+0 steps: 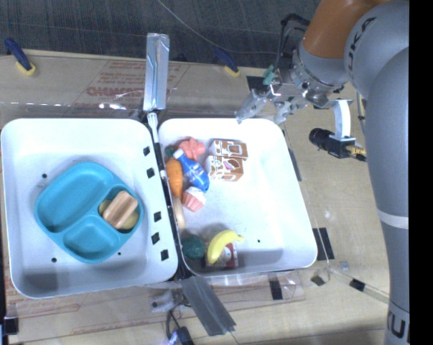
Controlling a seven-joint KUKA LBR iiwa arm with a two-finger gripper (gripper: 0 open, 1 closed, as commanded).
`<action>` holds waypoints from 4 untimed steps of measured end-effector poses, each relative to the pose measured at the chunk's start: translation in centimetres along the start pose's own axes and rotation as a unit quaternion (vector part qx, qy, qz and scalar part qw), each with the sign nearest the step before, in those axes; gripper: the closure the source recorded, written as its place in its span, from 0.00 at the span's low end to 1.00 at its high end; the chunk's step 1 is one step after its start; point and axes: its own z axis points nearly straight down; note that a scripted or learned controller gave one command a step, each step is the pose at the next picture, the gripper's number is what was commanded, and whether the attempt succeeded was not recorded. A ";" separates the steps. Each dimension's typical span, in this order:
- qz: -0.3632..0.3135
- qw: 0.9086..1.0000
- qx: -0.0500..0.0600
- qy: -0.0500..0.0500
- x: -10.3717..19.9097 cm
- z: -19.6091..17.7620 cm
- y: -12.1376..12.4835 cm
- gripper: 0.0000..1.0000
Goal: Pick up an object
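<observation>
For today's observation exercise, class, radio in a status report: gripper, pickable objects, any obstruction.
Gripper above right bin's far rim, holding nothing. Banana, carrot, small carton lie untouched in that bin. Nothing blocking the descent.

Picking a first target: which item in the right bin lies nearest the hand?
The brown-and-white carton, at the bin's far side, closest below the hand; the banana lies farthest.
</observation>
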 end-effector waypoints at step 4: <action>-0.170 0.985 0.005 -0.011 4.5 15.0 0.2 0.00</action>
